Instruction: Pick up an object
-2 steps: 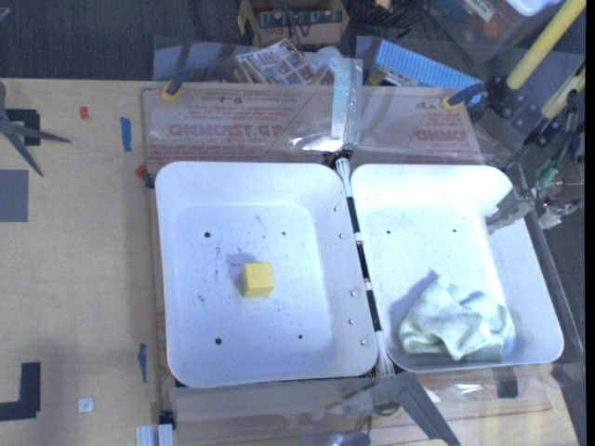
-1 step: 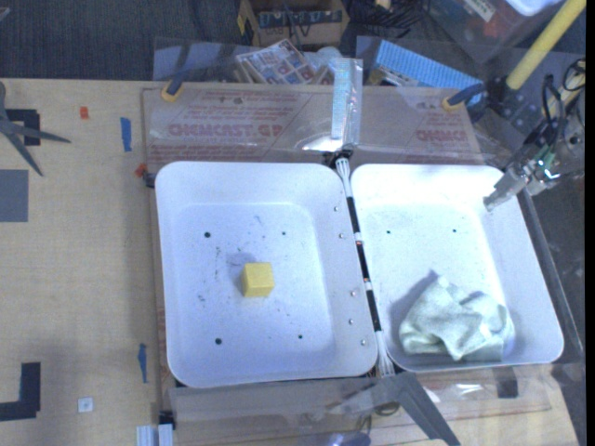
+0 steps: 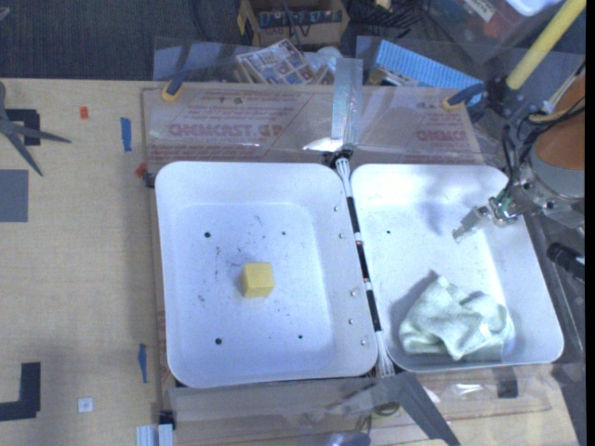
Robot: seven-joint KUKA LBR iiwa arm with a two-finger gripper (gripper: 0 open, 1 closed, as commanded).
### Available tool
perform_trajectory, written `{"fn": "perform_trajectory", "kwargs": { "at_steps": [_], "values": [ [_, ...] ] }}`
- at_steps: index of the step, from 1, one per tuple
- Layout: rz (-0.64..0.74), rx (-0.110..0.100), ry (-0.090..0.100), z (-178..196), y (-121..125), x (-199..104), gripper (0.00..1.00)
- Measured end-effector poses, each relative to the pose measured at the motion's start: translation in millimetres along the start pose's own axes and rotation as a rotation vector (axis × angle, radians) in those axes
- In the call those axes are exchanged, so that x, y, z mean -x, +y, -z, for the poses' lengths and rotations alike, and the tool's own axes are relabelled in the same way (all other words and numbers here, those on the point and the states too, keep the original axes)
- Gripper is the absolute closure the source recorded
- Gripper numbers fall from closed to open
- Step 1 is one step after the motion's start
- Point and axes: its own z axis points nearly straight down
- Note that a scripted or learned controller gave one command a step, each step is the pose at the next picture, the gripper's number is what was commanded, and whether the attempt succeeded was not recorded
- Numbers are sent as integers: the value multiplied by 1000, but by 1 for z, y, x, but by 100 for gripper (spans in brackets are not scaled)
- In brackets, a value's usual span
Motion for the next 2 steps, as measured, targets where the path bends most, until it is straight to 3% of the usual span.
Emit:
{"fn": "perform_trajectory", "kwargs": {
  "at_steps": [1,2],
  "values": [
    [-1,6,-4,12,1,1,100],
    [4,5,-2,-31,-45,-88,100]
  ]
}}
